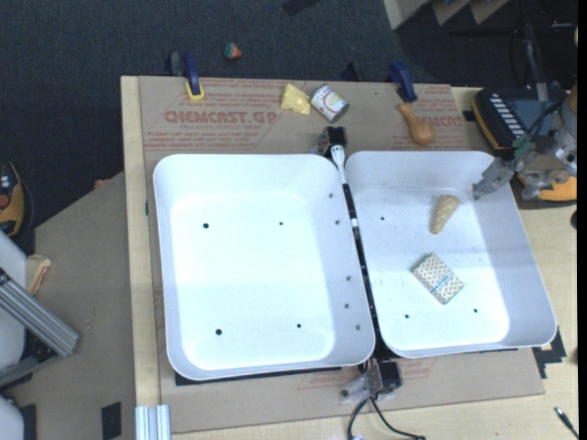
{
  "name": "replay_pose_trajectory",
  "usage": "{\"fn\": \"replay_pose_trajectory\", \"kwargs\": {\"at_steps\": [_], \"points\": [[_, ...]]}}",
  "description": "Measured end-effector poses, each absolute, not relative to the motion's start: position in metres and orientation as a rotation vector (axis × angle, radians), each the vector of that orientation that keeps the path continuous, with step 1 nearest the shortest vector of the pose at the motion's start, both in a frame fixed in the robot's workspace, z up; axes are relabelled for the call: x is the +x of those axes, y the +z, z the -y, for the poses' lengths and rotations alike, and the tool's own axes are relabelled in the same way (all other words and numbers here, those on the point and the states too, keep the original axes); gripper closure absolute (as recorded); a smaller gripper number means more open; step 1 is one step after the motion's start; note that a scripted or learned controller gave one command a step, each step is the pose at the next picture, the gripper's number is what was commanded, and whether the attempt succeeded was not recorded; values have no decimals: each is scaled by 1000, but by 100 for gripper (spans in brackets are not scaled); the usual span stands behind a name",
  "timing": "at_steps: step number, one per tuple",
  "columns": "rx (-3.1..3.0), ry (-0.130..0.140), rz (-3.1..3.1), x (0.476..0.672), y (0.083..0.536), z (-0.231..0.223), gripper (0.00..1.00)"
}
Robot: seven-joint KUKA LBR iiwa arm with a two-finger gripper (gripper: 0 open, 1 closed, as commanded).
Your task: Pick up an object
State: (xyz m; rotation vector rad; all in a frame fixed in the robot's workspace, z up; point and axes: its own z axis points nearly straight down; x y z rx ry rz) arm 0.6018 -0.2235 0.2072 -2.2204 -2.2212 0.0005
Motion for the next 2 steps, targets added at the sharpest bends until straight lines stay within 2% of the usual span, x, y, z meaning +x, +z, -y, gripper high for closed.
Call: {"fn": "replay_pose_trajectory", "kwargs": {"at_steps": [1,2], "points": [[-2214,3,2218,598,78,188,0],[-2220,-4,2226,653,86,212,0]]}}
